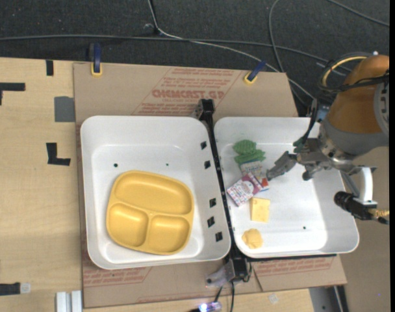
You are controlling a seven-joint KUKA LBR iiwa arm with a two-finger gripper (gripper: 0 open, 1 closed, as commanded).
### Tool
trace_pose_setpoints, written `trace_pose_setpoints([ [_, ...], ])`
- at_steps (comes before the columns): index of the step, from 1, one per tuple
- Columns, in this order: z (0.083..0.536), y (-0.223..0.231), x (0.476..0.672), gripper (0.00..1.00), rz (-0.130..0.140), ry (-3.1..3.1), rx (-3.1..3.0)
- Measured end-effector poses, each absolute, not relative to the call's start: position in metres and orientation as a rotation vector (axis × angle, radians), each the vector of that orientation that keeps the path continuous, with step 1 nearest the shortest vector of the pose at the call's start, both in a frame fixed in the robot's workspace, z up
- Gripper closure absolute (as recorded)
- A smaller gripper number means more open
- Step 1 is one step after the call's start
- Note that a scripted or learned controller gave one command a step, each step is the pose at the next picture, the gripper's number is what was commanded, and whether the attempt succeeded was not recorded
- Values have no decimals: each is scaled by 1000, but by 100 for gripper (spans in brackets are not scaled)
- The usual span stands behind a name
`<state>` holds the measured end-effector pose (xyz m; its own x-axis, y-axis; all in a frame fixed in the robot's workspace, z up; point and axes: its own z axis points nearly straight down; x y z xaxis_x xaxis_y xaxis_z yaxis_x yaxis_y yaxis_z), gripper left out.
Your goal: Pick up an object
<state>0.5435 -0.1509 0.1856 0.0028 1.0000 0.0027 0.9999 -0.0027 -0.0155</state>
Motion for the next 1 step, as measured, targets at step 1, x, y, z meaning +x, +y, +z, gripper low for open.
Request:
trace_pose_setpoints([
  [1, 193, -150, 547, 0, 1, -2222, -2219],
])
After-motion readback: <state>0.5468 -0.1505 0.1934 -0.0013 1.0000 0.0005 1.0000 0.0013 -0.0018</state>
